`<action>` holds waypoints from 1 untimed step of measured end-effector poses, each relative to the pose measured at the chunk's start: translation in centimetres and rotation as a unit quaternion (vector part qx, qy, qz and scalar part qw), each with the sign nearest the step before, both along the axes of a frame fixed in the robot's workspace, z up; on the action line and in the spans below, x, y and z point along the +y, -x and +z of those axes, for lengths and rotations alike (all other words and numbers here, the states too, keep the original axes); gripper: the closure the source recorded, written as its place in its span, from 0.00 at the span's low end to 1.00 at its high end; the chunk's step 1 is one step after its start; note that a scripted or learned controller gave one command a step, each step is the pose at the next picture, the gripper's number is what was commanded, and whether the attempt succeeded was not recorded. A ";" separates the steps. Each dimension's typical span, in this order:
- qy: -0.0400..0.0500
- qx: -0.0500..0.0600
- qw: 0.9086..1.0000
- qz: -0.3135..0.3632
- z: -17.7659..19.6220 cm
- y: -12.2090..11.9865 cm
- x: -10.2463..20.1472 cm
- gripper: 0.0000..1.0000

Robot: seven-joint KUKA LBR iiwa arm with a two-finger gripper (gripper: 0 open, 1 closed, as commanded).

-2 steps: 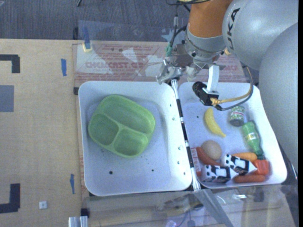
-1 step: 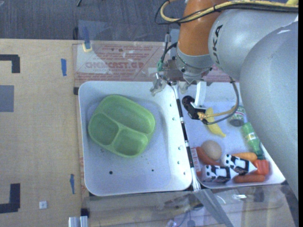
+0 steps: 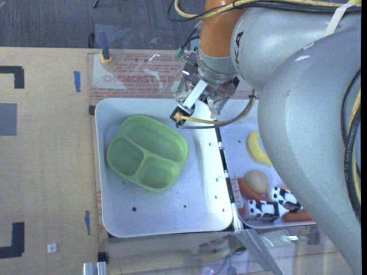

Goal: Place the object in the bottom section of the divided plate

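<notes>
Three sections moulded into one lime-green divided plate, lying flat in the left white bin, left of centre in the frame: one wide section along the upper right side, two smaller ones side by side along the lower left, parted by raised ridges. Glossy plastic, rounded corners, shallow walls; nothing lying in any section. Hand poised at upper centre, over the far rim of the left bin, just up and right of the plate and apart from it; impossible to tell whether apart or together, with nothing seen clamped in it. Candidate objects grouped in the right bin, at lower right: a yellow piece, a pale egg-shaped piece, a black-and-white patched piece, orange pieces. Probable step in hand: fetching an object, not yet placing. To do well: choose a piece clear of its neighbours, grip across its narrow width, lift straight up over the shared bin walls, carry left, lower over the small section nearest the bottom edge of the frame, judged the target, and release low, inside the ridges, to avoid a bounce into the adjoining section.
</notes>
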State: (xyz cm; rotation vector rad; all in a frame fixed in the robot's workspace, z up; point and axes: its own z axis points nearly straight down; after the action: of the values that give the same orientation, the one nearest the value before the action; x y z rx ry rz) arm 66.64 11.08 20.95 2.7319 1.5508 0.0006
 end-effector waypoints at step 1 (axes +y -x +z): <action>0.000 0.000 0.995 -0.102 4.4 0.4 6.0 0.00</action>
State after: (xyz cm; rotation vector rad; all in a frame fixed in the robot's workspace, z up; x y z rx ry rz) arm 66.20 17.11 25.35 2.8762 1.2639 -0.0005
